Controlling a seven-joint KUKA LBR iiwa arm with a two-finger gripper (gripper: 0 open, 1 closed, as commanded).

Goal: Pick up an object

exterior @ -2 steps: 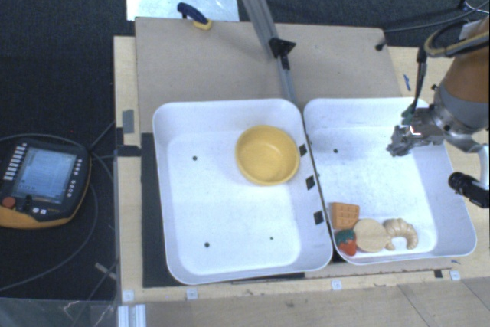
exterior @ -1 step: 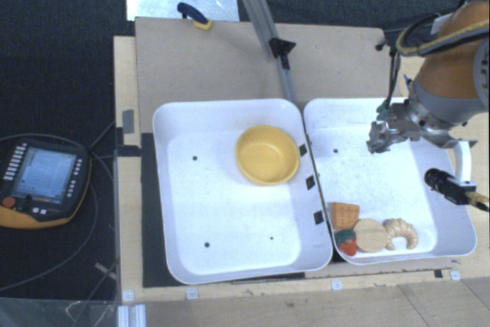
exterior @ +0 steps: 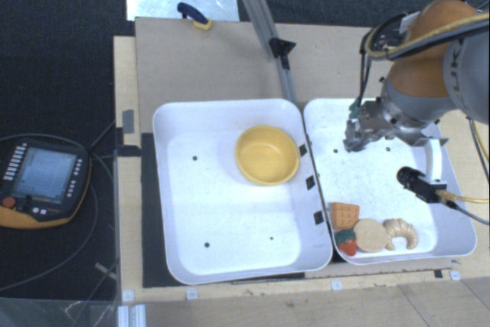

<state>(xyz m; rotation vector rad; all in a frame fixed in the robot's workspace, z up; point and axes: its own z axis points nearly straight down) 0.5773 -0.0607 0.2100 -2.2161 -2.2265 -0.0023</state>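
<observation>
hanging over the top part of the right bin (exterior: 450,199), the claw (exterior: 357,135) has nothing under it but bare white floor. i cannot tell if it is apart or together, as it is small and dark from up here.

the things to pick are all down in the near corner of that same bin, well apart from the claw. they lie toward the bottom of the view and a little to the right of it. there is a cracker (exterior: 344,214), a round cookie (exterior: 370,235), a croissant (exterior: 403,233) and a red thing (exterior: 347,245) (maybe a small tomato or berry, hard to say). they sit close in a bunch, some touching. the croissant's long side runs left to right, more or less. the cracker is the nearest to the claw.

so i think the arm must move down the bin toward that corner before it can grab anything. the bunch sits tight by the bin wall, so room there looks small.

the left bin (exterior: 176,233) has a yellow bowl (exterior: 266,155) in it, across the middle wall from the claw. both bins sit on a brown bench (exterior: 321,57), and a hand pad (exterior: 42,181) lies on the dark floor at the left.
</observation>
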